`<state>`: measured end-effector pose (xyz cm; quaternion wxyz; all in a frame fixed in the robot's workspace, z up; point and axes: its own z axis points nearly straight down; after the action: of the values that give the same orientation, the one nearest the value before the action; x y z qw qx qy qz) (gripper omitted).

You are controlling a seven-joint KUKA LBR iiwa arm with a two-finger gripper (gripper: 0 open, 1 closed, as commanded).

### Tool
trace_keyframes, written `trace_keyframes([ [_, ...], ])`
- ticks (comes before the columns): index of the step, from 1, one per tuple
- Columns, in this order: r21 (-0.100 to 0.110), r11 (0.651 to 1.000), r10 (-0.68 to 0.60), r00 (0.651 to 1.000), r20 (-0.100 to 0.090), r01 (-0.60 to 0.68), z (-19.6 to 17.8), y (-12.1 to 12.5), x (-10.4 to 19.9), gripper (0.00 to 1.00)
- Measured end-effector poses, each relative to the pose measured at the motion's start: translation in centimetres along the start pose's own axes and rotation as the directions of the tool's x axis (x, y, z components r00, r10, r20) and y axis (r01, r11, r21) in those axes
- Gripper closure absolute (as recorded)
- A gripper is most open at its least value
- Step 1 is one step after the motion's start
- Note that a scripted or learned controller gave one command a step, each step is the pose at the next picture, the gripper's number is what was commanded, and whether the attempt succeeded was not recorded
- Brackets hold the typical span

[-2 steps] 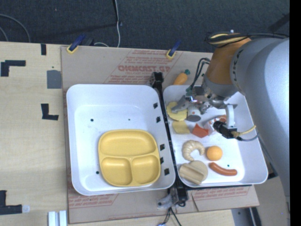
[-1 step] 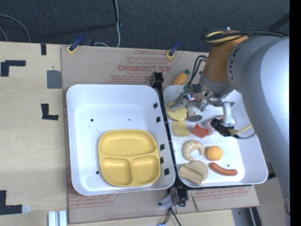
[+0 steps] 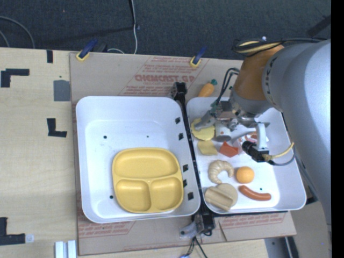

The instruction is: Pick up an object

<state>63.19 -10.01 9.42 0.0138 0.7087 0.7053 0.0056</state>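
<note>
My gripper [image 3: 224, 127] is down in the right bin [image 3: 287, 198], in its upper half. It sits over a cluster of toy food: a yellow lemon-like piece [image 3: 203, 133] just to its left, a red piece [image 3: 229, 150] just below it, and a pale yellow piece [image 3: 207, 148]. The gripper body hides what lies directly beneath it. Nearer the front lie a croissant [image 3: 220, 169], an orange ball [image 3: 245, 174], a red sausage [image 3: 255, 193] and a tan bun [image 3: 221, 196]. An orange carrot [image 3: 206, 89] rests at the bin's back edge.
The left bin [image 3: 91, 122] holds a yellow divided plate [image 3: 147, 178]. The grey arm [image 3: 301, 90] with its orange band [image 3: 252, 79] covers the right bin's far right side. A black divider strip [image 3: 186, 138] runs between the bins.
</note>
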Motion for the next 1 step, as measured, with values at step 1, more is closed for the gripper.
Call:
trace_keyframes([
  [1, 0.030, 1.000, -0.001, 1.000, -0.011, 0.001, 0.73, -7.65, -2.86, 0.00],
])
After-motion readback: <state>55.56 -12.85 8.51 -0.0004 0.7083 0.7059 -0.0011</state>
